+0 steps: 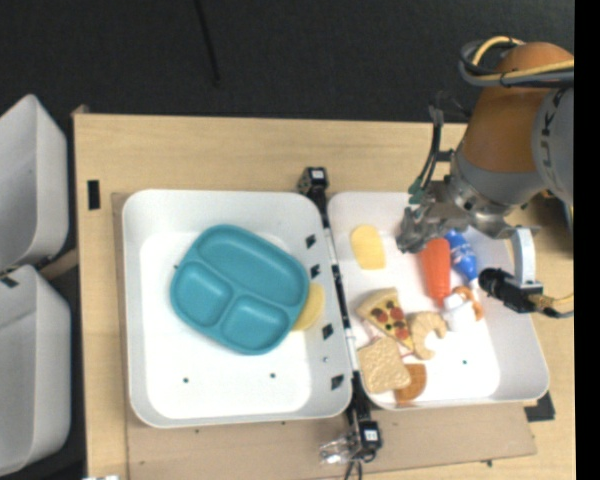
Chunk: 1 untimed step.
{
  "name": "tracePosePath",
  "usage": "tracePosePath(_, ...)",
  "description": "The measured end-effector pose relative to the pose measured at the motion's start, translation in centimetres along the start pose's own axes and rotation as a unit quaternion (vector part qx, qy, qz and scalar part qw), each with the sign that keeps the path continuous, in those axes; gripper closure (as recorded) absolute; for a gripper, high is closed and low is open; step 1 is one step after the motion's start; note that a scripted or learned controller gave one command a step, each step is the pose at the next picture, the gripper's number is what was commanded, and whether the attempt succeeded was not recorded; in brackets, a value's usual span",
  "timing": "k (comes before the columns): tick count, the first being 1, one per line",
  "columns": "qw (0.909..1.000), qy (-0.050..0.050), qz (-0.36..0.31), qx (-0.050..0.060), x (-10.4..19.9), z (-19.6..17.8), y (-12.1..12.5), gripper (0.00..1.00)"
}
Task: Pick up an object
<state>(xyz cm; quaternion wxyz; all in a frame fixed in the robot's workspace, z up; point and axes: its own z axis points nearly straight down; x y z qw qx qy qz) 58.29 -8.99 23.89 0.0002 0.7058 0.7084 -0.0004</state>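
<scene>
My gripper (417, 232) hangs low over the back of the right bin (515, 363), between a yellow block (368, 247) on its left and an orange carrot (436, 269) on its right. It touches or nearly touches the top of the carrot. A blue object (463, 257) lies just right of the carrot. Nearer the front lie a pizza slice (384, 314), a piece of toast (384, 365) and a tan piece (426, 328). Nothing shows as held.
The left bin (155, 388) holds a teal divided plate (241, 288) with a yellow piece (311, 309) poking out from under its right edge. A small orange and white item (462, 303) lies right of the carrot. The arm's body (505, 138) looms over the bin's back right corner.
</scene>
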Motion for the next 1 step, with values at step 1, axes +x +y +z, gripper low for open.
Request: tracePosePath(1, 1.0000, 0.000, 0.002, 0.000, -0.15, 0.67, -0.89, 1.00)
